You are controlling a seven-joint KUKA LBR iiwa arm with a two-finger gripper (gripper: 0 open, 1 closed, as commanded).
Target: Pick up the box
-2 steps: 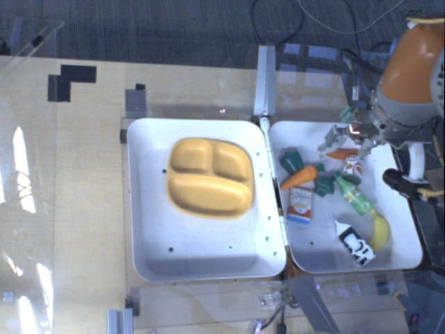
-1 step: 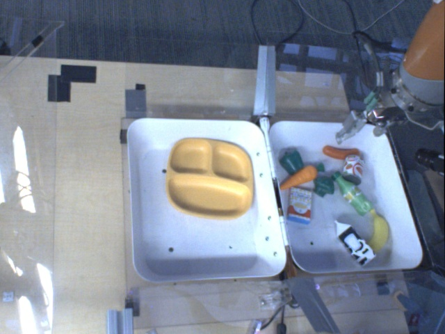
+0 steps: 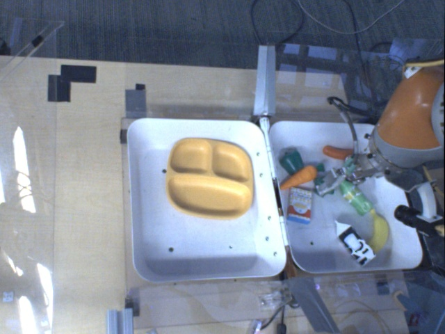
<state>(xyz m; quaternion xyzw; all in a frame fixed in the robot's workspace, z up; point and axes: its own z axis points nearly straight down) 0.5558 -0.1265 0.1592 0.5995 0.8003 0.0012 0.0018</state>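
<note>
Your black-and-white card (image 3: pixel 356 245) lies nearest, beside the banana (image 3: pixel 379 231). Your gripper (image 3: pixel 332 181) hangs just right of the box (image 3: pixel 300 205); whether its fingers are apart, you can't tell.

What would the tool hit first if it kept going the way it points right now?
Probably the small white and orange carton box. The tool points left and downward in the camera view, and the box lies just beyond its tip, though depth is hard to judge.

- 2 white bins (image 3: pixel 139 186)
- 1 yellow divided tray (image 3: pixel 208 177)
- 1 small box (image 3: pixel 300 205)
- 2 carrots (image 3: pixel 299 177)
- 1 banana (image 3: pixel 379 231)
- 1 green bottle (image 3: pixel 357 200)
- 1 black-and-white item (image 3: pixel 356 243)
- 1 teal item (image 3: pixel 291 160)
</note>
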